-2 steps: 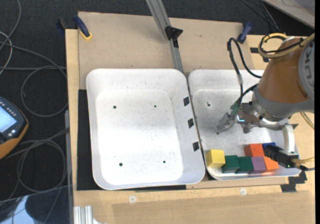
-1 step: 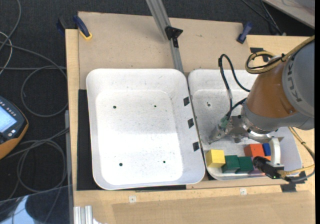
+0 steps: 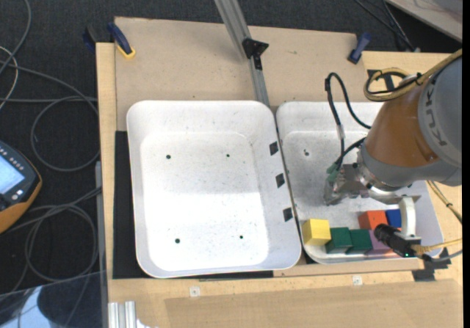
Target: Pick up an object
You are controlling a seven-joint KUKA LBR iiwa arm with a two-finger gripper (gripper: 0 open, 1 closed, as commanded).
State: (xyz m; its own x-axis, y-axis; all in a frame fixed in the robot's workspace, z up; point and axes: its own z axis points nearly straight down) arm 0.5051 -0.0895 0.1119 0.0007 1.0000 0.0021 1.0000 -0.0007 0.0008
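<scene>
The right bin (image 3: 308, 136) holds a yellow cube (image 3: 317, 230), a green block (image 3: 348, 240), an orange block (image 3: 376, 218), a blue block (image 3: 393, 218) and a purple piece (image 3: 380, 247), all crowded along its near edge. My gripper (image 3: 339, 188) hangs over the middle of that bin, just above and left of the blocks. The grey and orange wrist covers much of it, and no block shows between its fingers.
The left bin (image 3: 198, 187) lies beside the right one, with a raised divider between them. A slanted metal pole (image 3: 235, 18) crosses the bench's far side. Blue clamps (image 3: 121, 39) grip the board's back corners. Cables loop near the arm at the right.
</scene>
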